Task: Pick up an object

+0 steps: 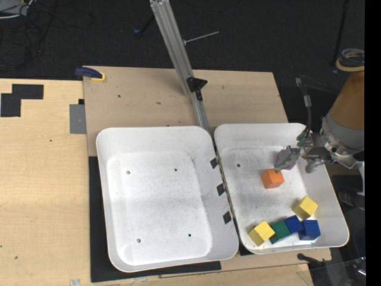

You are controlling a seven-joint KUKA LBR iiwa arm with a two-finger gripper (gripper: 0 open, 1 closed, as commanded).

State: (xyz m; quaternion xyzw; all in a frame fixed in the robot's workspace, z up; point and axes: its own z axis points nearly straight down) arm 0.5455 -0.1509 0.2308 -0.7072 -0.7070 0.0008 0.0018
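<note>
Nearest you, along the front of the right bin (333, 234), sit a yellow block (261, 232), a green block (280, 229), two blue blocks (302, 226) and, a little behind, another yellow block (306, 207). You can see the orange block (273, 179) alone near the bin's middle, a small cube with one top corner toward you. Just beside it to the upper right hangs the gripper (296, 159), fingers spread and nothing between them.

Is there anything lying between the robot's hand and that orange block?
No. In the camera view, the hand hovers just above-right of the orange block, with bare white bin floor between them.
</note>
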